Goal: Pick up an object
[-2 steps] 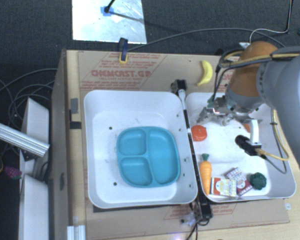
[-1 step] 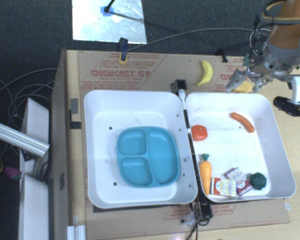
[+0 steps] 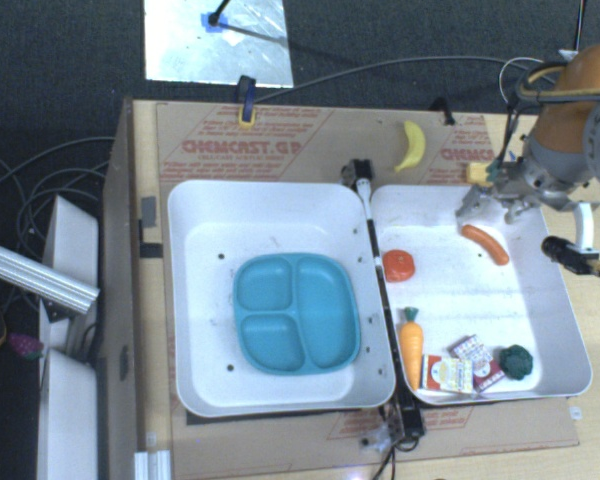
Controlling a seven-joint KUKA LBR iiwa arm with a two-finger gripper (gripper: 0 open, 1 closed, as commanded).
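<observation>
Camera view
Arm: the grey arm with its orange band [image 3: 585,73] reaches in at the upper right, above the far edge of the right bin.
Gripper [image 3: 495,203]: low over the right white bin [image 3: 550,318], near its far wall; whether it is open or closed cannot be told, and nothing is seen in its grasp.
Orange sausage-shaped toy [image 3: 485,244]: lies in the right bin just beside the gripper, on the bin floor.
Red-orange round tomato toy [image 3: 398,265]: by the right bin's left wall.
Orange carrot toy with green top [image 3: 410,342]: near the left wall, toward the near edge.
Small printed cartons [image 3: 462,366]: at the near edge.
Dark green lumpy toy [image 3: 516,361]: just beside the cartons.
Left white bin [image 3: 210,218]: holds a light blue divided plastic plate [image 3: 296,312].
Yellow banana toy [image 3: 412,145]: on the cardboard [image 3: 310,138] beyond the bins.
</observation>
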